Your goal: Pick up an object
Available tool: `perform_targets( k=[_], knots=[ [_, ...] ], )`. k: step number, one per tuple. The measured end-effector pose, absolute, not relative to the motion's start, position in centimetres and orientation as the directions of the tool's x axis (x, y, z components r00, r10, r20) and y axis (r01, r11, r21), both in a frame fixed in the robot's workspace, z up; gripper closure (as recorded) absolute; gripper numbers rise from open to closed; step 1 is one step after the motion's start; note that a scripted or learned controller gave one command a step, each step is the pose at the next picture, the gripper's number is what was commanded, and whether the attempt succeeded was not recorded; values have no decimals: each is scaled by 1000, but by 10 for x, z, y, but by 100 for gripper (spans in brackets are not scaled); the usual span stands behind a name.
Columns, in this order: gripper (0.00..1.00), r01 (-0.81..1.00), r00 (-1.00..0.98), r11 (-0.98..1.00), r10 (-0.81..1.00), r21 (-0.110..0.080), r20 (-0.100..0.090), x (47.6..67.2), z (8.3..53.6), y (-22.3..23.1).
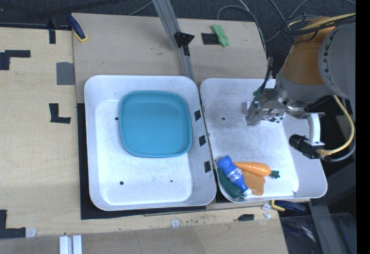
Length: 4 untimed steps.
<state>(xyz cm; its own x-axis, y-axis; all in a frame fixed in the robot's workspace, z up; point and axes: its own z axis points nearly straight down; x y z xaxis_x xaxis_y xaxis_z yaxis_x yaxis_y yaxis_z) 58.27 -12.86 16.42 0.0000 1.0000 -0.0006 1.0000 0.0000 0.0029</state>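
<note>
**Gripper poised over the right bin, nothing picked yet**

Approach is the step in hand, as I read it: the gripper (263, 113) hangs over the upper middle of the right bin (228, 96), with bare white floor under it and nothing between its fingers. Whether those fingers stand apart or together I cannot tell from here; they are dark and small against the wrist.

The pickable things lie huddled at the bin's six o'clock, well apart from the gripper, at about its seven o'clock. An orange carrot (252, 168) lies nearly level, its dark green tip toward three o'clock. A blue bottle (233, 174) lies slantwise just beside it at nine o'clock, touching or nearly so. Something dark green (229, 190) sits under the bottle against the bin's near rim.

The next move calls for travel toward six o'clock, then a descent. The carrot looks the easier target, having open floor at its twelve o'clock. The bottle is crowded by the rim and the divider.

The left bin (104, 189) holds a blue plate (155, 124), flat and awkward to pinch.
</note>
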Motion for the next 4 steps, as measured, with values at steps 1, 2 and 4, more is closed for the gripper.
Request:
perform_targets(
  k=[1, 2, 4],
  knots=[
    [100, 1000, 0, 0, 1000, 4, 0, 586, 226, -130],
    [100, 1000, -1, 1, 1000, 3, 0, 588, 271, -126],
    [100, 1000, -4, 4, 1000, -2, 1, 612, 240, -19]
  ],
)
